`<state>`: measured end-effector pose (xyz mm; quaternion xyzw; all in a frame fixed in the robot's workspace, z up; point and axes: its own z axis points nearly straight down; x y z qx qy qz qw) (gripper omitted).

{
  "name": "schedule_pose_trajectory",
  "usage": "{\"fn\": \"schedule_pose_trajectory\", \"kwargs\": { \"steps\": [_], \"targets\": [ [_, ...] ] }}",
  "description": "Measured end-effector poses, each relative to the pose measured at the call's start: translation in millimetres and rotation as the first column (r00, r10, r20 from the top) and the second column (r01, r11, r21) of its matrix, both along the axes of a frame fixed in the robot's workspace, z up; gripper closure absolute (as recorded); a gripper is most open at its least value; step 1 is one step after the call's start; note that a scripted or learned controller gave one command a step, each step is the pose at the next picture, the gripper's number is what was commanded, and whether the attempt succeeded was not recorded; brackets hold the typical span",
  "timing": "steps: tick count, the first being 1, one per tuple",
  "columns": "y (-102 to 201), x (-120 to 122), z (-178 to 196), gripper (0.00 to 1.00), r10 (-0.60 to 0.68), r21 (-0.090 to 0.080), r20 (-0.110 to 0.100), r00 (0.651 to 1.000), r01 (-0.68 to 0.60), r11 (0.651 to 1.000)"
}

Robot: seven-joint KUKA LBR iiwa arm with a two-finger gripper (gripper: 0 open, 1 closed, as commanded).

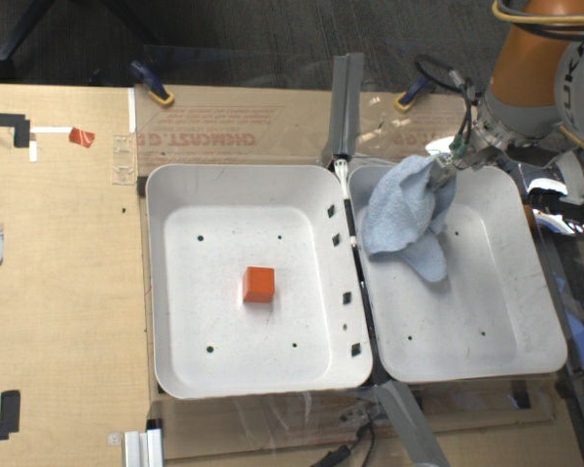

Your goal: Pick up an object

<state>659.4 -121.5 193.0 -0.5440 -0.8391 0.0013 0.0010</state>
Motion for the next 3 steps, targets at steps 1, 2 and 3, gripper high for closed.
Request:
{"fn": "schedule_pose_trajectory", "kwargs": {
  "steps": [1,2,3],
  "targets": [
    [31.7,-2.3,-5.2,1.0,0.012,0.0,-0.003,1.0,-0.012,1.0],
    [49.7,-65.5,-3.0,1.0,-0.108,0.001,0.001,0.994,0.108,0.994],
    [40.2,-37.9,-5.2,1.0,-0.093,0.0,-0.002,0.996,0.093,0.996]
  ]
}}
